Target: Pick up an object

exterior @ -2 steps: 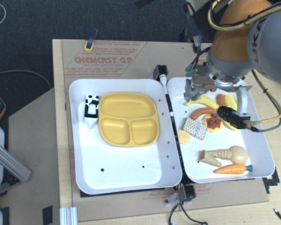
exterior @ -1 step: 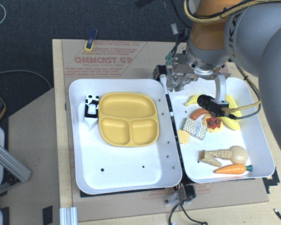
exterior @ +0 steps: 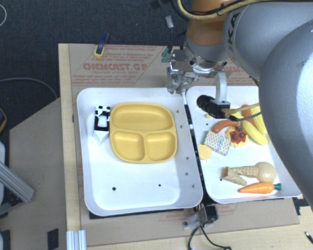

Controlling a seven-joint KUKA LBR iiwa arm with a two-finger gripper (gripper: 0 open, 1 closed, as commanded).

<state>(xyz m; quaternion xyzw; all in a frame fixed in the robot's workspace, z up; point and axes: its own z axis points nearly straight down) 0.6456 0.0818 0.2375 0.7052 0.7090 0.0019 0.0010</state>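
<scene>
My gripper hangs over the far end of the divide between the two bins, by the left bin's far right corner, with nothing seen in it. The left bin holds a yellow divided plate and a small black-and-white toy to the plate's left. The right bin holds a banana, a red sausage, a waffle piece, a cheese chunk, a red-and-yellow food piece, an ice-cream cone and a carrot.
The arm's grey body covers the right bin's far right part. A yellow and blue clip lies on the cardboard sheet behind the left bin. Cables run over the dark floor at the left.
</scene>
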